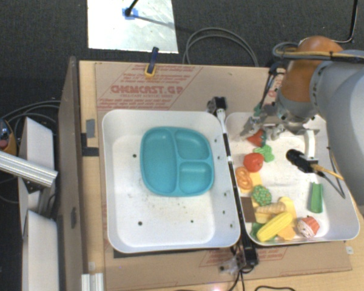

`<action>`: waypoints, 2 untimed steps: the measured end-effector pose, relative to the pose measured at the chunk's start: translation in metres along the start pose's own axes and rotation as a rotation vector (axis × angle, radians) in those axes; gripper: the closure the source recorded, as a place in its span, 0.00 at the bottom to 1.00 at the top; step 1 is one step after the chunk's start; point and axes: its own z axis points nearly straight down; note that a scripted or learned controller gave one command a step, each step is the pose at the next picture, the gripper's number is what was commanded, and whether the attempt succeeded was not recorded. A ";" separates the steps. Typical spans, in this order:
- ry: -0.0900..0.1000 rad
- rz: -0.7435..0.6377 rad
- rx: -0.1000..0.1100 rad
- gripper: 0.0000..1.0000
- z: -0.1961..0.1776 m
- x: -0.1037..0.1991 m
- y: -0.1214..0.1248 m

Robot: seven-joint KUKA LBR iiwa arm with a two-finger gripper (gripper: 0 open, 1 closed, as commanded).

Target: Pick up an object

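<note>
Clutter fills the near end of the right bin (347,222): a yellow corn cob (274,224), a red-and-white piece (307,225) just beside it, and a knobbly green piece (261,194) a little farther in. A green stick (316,197) lies apart toward the right wall. Farther still come an orange slice (243,178) and a red tomato (253,161), close together by the left wall.

At the far end the hand (262,129) hangs low over a small red piece (255,139), which sits just far of a small green piece (267,153). That red piece looks like the likely pick. Whether the hand is wide or narrow I cannot tell, nor whether it touches the piece.

The risk, as I judge it, is crowding. The red piece lies near the wall shared by the 2 bins, so a closing hand may catch the wall, or nudge the green neighbour and roll the target away. A small rounded toy could also squirt out of a grip taken off-centre.

To the left, the left bin (126,223) carries a teal divided plate (176,162), well apart from the work on the worktop (145,85).
</note>
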 end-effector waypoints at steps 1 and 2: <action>0.001 0.004 0.008 0.00 0.001 0.019 -0.046; 0.000 0.005 0.007 0.00 0.001 0.020 -0.064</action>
